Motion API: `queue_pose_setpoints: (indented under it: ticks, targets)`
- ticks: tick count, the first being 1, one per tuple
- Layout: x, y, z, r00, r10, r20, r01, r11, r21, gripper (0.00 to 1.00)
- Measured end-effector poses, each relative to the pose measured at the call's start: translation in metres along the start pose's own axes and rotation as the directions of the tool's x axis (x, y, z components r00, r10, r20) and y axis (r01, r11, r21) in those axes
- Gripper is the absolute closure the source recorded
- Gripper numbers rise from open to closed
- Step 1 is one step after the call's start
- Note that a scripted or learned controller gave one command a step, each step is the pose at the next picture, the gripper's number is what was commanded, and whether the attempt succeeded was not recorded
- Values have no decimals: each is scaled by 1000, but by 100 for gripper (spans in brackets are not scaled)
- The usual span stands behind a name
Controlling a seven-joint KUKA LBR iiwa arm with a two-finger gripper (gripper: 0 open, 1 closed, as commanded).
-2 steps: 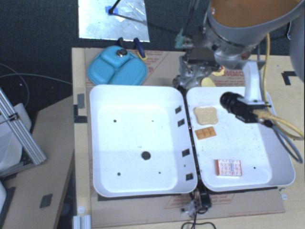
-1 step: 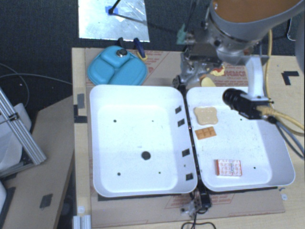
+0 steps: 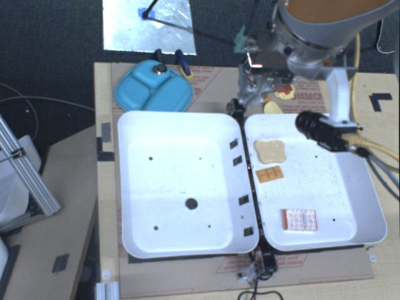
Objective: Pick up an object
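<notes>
The right bin [image 3: 350, 186] holds a pale toast slice [image 3: 270, 150], a small orange waffle piece [image 3: 269, 174] and a red-and-white patterned box [image 3: 299, 219] near its front. A yellow item [image 3: 272, 107] lies at its back edge, with a red-orange item [image 3: 285, 92] just behind it. My gripper [image 3: 252, 85] hangs above the back left corner of the right bin, left of the yellow item and well behind the toast. I see nothing held in it. A small dark disc [image 3: 191, 204] lies in the left bin [image 3: 137, 167].
A blue compartment tray [image 3: 154, 87] sits behind the left bin, with a shiny metal sheet [image 3: 149, 16] beyond it. A black cylinder [image 3: 322, 130] on the arm overhangs the right bin's back. An aluminium frame [image 3: 22, 167] stands at the far left.
</notes>
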State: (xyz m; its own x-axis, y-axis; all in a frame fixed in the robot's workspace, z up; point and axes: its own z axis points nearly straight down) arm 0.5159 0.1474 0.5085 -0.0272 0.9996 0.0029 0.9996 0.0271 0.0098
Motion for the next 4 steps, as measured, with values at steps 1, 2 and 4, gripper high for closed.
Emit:
queue_pose_setpoints:
  ticks: [1, 2, 4]
  targets:
    - [0, 1, -11, 1000, -7, -1, 7, 1000, -2, 100]
    - [56, 6, 57, 1000, 20, 4, -20, 1000, 14, 100]
    - [-29, -30, 25, 1000, 29, 1, -29, 1000, -1, 100]
